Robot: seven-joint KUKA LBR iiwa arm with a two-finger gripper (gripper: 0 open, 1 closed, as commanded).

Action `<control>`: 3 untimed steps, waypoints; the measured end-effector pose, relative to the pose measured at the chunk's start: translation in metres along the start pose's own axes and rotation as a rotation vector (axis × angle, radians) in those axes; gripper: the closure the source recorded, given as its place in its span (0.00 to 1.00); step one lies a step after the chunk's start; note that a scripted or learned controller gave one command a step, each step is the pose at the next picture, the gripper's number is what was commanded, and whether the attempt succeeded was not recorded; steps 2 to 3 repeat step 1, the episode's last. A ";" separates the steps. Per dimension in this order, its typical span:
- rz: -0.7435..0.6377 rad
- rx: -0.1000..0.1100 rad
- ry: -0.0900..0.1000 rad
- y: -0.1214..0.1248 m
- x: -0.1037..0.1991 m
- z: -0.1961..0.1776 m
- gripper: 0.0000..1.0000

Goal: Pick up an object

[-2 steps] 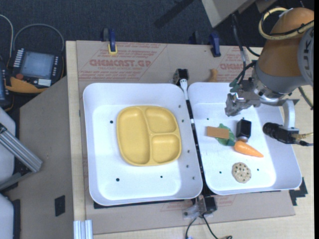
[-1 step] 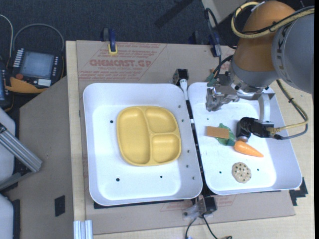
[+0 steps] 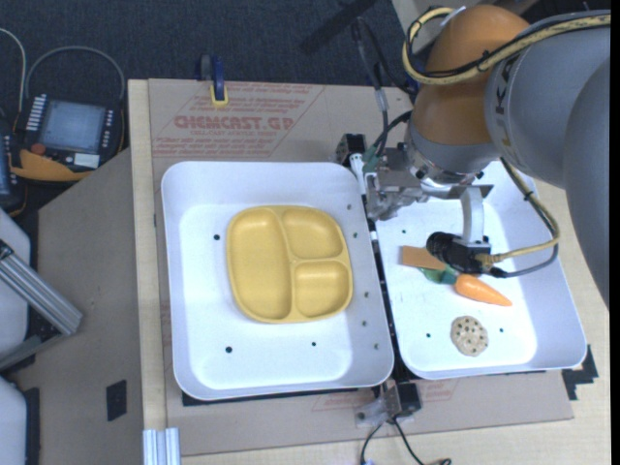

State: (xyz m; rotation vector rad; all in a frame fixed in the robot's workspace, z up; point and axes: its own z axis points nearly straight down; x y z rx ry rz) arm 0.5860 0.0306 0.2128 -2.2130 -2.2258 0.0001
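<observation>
The right bin holds an orange carrot with a green stub at its left end. Beside that end lies a flat tan piece, and a round speckled cookie sits nearer the front. My gripper hangs over the back left corner of this bin, close to the wall between the two bins. It sits above and left of the carrot and touches none of the objects. The grey arm and its orange band cover the bin's back part.
The left bin holds a yellow divided plate at its middle. A cardboard sheet lies under both bins. A handheld controller rests off the bench at far left.
</observation>
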 end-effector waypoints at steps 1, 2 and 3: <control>0.000 -0.004 -0.001 0.007 0.046 0.002 1.00; 0.000 -0.004 -0.001 0.007 0.046 0.002 1.00; 0.000 -0.004 -0.001 0.007 0.046 0.002 1.00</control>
